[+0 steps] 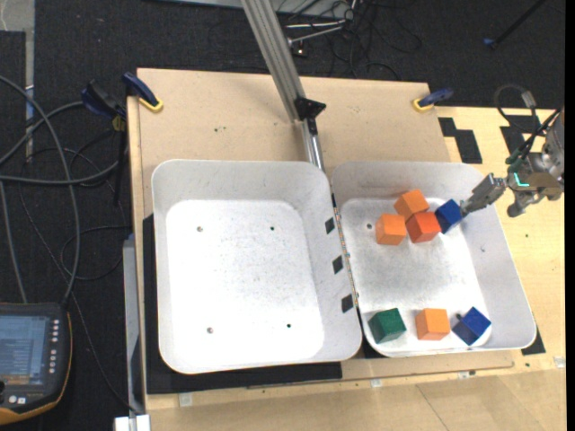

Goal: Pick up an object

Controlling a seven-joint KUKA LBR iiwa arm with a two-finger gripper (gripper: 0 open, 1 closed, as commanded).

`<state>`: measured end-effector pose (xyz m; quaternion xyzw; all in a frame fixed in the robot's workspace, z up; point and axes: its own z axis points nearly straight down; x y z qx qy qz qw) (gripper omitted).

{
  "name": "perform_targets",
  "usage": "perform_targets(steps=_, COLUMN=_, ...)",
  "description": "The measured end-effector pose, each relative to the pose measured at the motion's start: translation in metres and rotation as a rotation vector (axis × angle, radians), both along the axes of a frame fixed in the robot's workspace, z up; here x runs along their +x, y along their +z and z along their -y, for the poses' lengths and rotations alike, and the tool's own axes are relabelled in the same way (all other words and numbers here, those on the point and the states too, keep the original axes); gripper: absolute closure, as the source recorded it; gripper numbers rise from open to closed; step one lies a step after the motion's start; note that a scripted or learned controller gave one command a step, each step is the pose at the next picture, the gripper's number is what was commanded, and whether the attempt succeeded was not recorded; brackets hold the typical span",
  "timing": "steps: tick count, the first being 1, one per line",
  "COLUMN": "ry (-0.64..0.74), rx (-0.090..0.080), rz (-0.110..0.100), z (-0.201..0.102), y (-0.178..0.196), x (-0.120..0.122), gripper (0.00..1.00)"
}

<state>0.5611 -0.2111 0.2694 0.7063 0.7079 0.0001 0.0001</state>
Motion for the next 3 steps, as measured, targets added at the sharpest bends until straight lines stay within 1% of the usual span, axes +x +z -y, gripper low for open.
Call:
perform_targets(steps=1, ry=-0.002, rx=0.001, rz=-0.005, z=-0.002, y=-0.043, x=0.001, gripper=0.0)
perform_targets(steps=2, ry=-0.003, rx=0.001, rz=-0.005, z=0.006, y=-0.093, x=0.004, gripper=0.0)
perform_targets(steps=3, ry=-0.001, rx=0.002, rz=-0.006, z=0.002, y=-0.155, x=0.01, gripper=0.0)
